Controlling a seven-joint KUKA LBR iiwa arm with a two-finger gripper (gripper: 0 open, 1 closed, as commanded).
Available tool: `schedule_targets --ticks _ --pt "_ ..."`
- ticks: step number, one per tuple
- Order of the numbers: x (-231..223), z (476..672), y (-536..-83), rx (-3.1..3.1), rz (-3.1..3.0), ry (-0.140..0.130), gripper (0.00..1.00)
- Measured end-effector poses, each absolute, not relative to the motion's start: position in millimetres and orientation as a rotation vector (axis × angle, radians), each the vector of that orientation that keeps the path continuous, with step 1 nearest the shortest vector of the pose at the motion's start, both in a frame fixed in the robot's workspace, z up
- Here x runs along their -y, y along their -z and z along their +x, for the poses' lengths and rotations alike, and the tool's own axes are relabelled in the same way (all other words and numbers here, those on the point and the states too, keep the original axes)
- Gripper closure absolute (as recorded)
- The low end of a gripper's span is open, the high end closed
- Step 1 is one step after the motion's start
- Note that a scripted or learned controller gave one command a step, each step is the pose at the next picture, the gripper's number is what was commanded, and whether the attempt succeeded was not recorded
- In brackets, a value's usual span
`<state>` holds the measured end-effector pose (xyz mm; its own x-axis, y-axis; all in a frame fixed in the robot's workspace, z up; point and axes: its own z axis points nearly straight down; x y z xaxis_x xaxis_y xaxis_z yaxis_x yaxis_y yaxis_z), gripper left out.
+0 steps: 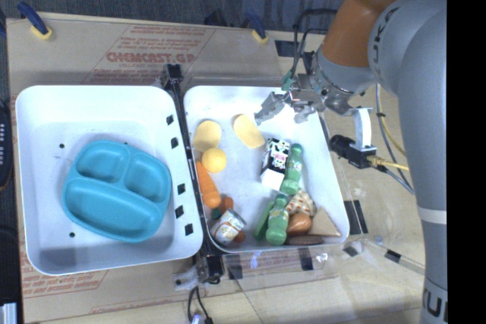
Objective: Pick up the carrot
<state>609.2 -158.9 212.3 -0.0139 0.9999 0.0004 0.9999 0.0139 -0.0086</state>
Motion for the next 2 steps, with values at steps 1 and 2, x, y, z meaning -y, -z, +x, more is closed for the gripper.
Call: schedule_targets --ticks 1,2 --pt "88.4 622.7 -89.7 2.098 -2.320 -0.012 0.00" --pt "91.1 623.8 -102.8 2.103 -2.317 -0.016 1.00"
